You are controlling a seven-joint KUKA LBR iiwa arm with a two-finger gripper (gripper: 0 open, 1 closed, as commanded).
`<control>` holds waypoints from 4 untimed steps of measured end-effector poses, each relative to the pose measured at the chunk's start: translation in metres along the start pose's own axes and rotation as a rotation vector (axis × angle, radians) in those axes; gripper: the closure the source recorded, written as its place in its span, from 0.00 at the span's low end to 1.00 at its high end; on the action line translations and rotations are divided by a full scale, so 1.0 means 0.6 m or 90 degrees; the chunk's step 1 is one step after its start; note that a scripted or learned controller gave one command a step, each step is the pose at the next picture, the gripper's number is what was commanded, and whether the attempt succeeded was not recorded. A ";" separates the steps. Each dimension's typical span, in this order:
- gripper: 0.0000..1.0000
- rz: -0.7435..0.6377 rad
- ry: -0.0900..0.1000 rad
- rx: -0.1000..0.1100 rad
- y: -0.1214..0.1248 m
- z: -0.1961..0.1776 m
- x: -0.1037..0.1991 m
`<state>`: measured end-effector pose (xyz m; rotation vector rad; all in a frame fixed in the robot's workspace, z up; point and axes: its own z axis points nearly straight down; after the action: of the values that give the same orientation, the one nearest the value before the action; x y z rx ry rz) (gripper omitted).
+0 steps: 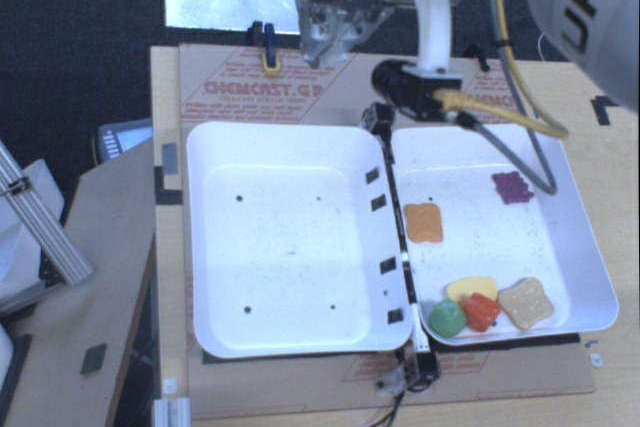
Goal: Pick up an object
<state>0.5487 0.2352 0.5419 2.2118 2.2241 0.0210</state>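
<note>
My gripper (325, 50) hangs high over the back edge of the bench, above the far rim of the left bin (200, 215), with nothing seen in it. The right bin (592, 260) holds several small items. An orange square (423, 223) lies near the divider, and a purple grape cluster (511, 186) lies further back. Along the front wall sit a green ball (447, 318), a red piece (481, 311), a yellow piece (470, 288) and a beige toast slice (526, 302). All of them are well in front of and to the right of the gripper.
Both bins rest on a cardboard sheet (250, 90) with red print. A yellow and blue clamp (268, 50) sits at its back edge, just left of the gripper. An aluminium rail (40, 225) and a small screen (125, 140) stand off the bench at the left.
</note>
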 end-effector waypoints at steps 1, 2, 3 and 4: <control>1.00 0.003 -0.005 0.010 0.041 0.170 -0.003; 1.00 0.003 -0.002 0.003 0.148 0.101 -0.003; 1.00 0.002 -0.002 0.002 0.201 0.007 -0.003; 1.00 0.000 -0.004 0.010 0.053 0.013 -0.001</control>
<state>0.5807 0.2348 0.5345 2.2167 2.2299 -0.0031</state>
